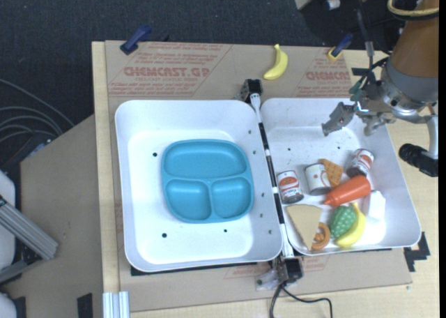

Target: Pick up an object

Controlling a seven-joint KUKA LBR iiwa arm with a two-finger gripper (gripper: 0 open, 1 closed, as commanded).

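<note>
My gripper (353, 122) hangs over the back part of the right bin (300, 118), open, with nothing between its fingers. Below it, toward the bin's front, lies a pile: a red-labelled can (289, 185), a silver can (317, 177), a brown can (360, 162), an orange carrot (348, 190), a green piece (341, 219), a yellow piece (353, 233), a tan wedge (302, 220) and a small pretzel (320, 237). The brown can is the nearest to the gripper, and nothing touches the gripper.
The left bin (132, 170) holds a blue divided plate (207, 178). A yellow banana (277, 64) lies on the cardboard behind the bins. Blue clamps (134, 40) sit at the board's back edge. The arm's body (414, 65) stands over the right bin's back right corner.
</note>
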